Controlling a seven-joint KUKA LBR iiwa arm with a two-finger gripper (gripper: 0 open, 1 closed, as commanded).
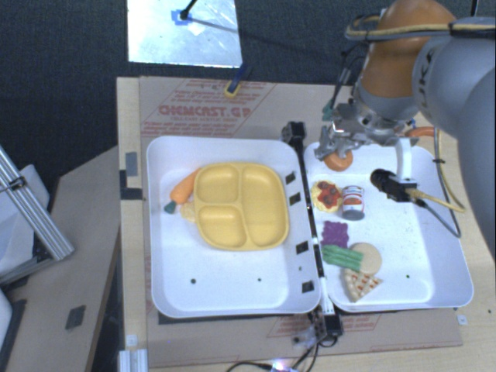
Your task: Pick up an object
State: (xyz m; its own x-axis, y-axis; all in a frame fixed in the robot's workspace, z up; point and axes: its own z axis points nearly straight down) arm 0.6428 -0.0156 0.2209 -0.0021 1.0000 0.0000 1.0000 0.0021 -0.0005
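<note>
Gripper (338,141) hangs low at the far end of the white bin (434,254) that holds a small red-and-white can (353,202), up the picture from the can and a little to its left; how far it is open cannot be told from this angle, and nothing is seen in its grasp; an orange round piece (339,160) lies just under it, between gripper and can, and whether gripper and piece touch cannot be told; a red-and-yellow toy food (327,195) sits just beside the can on its left; nearer the camera than the can lies a purple piece (335,232), then a green piece (338,256) with a pale round biscuit (367,256) touching it, the biscuit almost straight below the can; farthest from the can along that line is a waffle-patterned wedge (362,285); well to the can's left, past the divider, stands the second white bin (225,277), bearing a yellow divided plate (239,205); beyond the plate from the can, a toy carrot (184,186) lies against the plate's edge.
</note>
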